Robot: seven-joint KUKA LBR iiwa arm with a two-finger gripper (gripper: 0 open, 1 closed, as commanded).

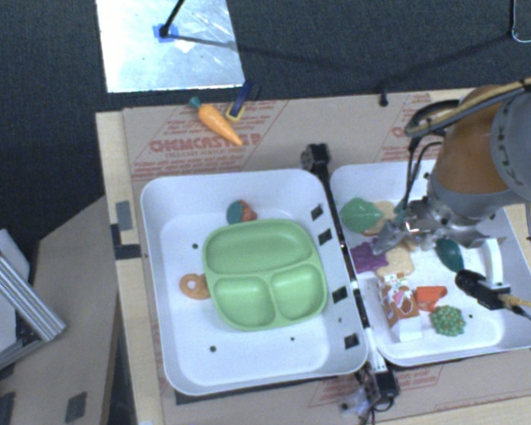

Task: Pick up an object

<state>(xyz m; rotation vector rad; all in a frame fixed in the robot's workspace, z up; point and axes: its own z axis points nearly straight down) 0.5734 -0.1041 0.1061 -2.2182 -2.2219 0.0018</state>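
Two shallow white bins fill the frame's middle: the left bin (175, 292) bears a green divided plastic plate (262, 273), the right bin (518, 322) a heap of small toy foods. Biggest there, the green leaf-shaped toy (361, 213) at centre right looks light, stiff and slick, best pinched across its narrow width; smaller is the broccoli piece (448, 320). Whether the gripper (402, 231), low beside the leaf, is spread or closed I cannot tell.
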